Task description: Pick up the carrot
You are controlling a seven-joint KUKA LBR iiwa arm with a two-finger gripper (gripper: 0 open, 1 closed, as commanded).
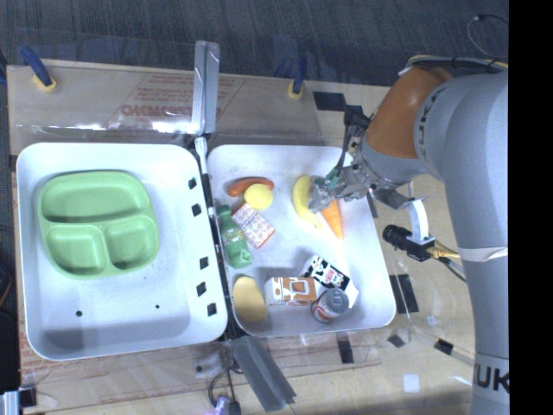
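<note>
The carrot is a short orange cone lying in the right bin near its right wall, pointed end toward the front. My gripper is low over the carrot's thick upper end and hides that end. It hangs from the grey arm with the orange band, which comes in from the right. A yellow banana lies just left of the gripper and the carrot.
The right bin also holds a red sausage, a lemon, a patterned box, a green bottle, a milk carton, a can and a cow-patterned box. A green divided tray sits in the left bin.
</note>
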